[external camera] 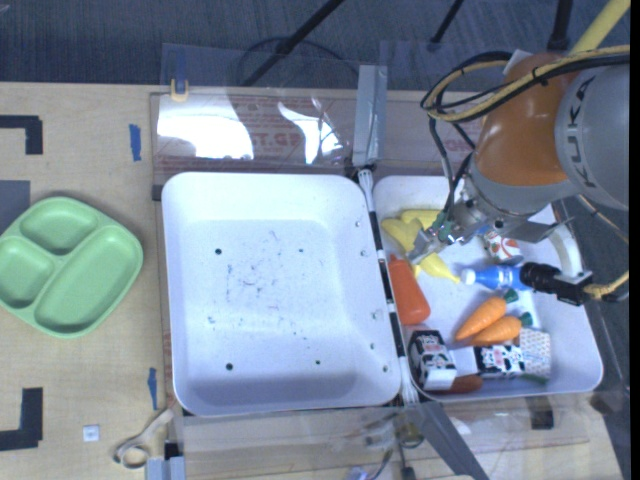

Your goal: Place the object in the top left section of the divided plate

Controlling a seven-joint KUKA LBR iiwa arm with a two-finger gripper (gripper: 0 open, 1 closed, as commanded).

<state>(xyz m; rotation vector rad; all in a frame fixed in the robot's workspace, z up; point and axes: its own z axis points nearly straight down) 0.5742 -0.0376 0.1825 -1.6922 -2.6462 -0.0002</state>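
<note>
Divided plate (68, 265) at frame left, outside both bins.
Gripper (441, 235) among yellow banana (402, 228), orange pepper (408, 290), carrots (482, 315) in right bin (585, 368); finger state unclear.

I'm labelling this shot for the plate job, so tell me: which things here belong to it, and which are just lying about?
For the job:
green divided plate
gripper, over the right bin
yellow toy at the gripper; which toy is meant is unclear

Lying about:
left bin
two carrots
orange tube
blue bottle
two black-and-white cartons
</note>
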